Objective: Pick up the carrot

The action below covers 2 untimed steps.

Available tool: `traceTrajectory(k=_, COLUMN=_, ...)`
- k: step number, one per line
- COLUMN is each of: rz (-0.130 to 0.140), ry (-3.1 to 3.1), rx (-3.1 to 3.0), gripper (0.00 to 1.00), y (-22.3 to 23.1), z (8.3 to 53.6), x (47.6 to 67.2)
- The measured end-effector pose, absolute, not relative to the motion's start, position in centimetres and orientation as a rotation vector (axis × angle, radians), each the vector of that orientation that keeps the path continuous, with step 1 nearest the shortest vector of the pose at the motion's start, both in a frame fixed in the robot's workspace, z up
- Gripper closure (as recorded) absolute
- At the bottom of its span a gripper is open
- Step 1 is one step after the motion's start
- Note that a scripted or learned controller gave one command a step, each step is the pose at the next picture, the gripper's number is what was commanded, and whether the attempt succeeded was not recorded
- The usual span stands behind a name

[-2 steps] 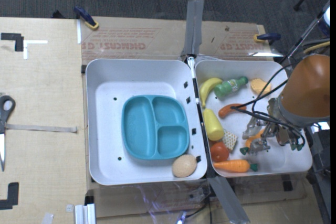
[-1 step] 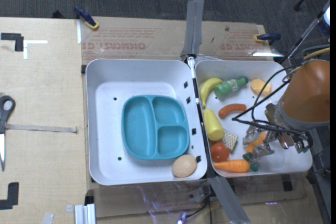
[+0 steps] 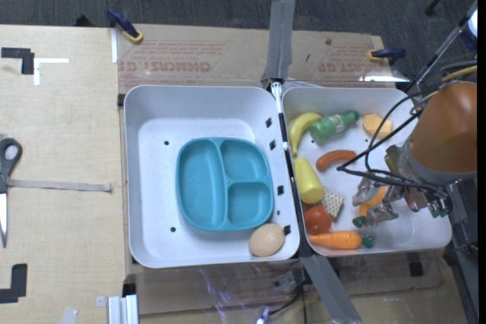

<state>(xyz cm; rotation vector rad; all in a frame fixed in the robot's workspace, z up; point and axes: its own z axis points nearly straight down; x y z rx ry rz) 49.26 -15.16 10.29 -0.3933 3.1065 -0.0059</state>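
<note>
The carrot (image 3: 334, 240) is orange with a small green stalk at its right end. It lies flat along the near wall of the right bin (image 3: 425, 239). My gripper (image 3: 378, 202) hangs low in that bin under the orange band of the arm (image 3: 448, 129). It is a little beyond and to the right of the carrot, apart from it. A small orange piece (image 3: 371, 199) shows right at the gripper, and I cannot make out whether it is held.
Beside the carrot are a red tomato (image 3: 317, 219), a waffle piece (image 3: 332, 202), a yellow block (image 3: 307, 180), a sausage (image 3: 336, 158), a banana (image 3: 301, 127) and a green bottle (image 3: 332, 125). The left bin holds a blue divided plate (image 3: 225, 184) and an egg (image 3: 266, 240).
</note>
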Motion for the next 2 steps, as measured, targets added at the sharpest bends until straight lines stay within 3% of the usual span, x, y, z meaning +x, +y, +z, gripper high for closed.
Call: traceTrajectory(k=2, rz=-0.012, ry=3.094, rx=-0.401, gripper=1.0, y=-15.04, z=12.23, x=49.8)
